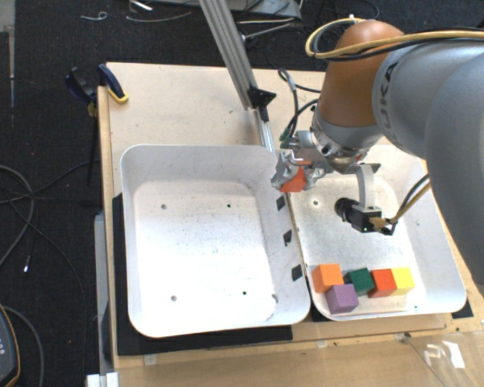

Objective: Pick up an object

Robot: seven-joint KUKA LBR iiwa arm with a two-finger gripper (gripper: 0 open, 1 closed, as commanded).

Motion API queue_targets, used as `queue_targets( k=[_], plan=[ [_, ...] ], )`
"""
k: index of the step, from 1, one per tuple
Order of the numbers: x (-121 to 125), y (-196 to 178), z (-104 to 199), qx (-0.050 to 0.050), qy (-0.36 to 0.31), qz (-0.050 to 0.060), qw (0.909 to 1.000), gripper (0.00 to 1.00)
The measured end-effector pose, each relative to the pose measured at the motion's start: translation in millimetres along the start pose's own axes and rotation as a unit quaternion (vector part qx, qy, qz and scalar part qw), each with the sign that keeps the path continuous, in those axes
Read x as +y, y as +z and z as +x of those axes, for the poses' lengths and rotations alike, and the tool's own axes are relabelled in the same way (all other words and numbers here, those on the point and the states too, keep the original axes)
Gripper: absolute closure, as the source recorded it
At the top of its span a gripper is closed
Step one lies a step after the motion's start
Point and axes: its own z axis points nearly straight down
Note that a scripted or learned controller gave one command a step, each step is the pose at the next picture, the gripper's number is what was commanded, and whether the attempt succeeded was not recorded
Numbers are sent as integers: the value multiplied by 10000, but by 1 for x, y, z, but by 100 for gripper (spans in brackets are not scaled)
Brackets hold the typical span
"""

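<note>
Camera view, from above. You see the arm (419, 79) reaching in over the right bin (436, 248), with the tool (294, 172) low at that bin's far left corner, close to the divide between the two bins. A small orange-red object (293, 183) sits at the tool's tip; whether it lies between the fingers or merely beneath them you cannot tell, nor whether the tool is wide or narrow. The other candidates lie well apart from the tool, toward the near edge of the same bin: an orange cube (328, 276), a green cube (360, 280), a red-orange cube (383, 281), a yellow cube (402, 278) and a purple cube (342, 297), packed closely together. The left bin (145, 184) lies just beside the tool on the worktop (177, 103). To do this step well, judge that you should confirm the piece is centred before lifting, rise straight, and keep clear of the bin wall.
</note>
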Motion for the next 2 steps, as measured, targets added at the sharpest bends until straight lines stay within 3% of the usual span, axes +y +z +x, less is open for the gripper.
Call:
queue_targets(
  k=[1,2],
  plan=[
    [41,-42,61,-6,1,-57,10000,100],
    [33,-63,45,-20,58,-35,10000,100]
  ],
)
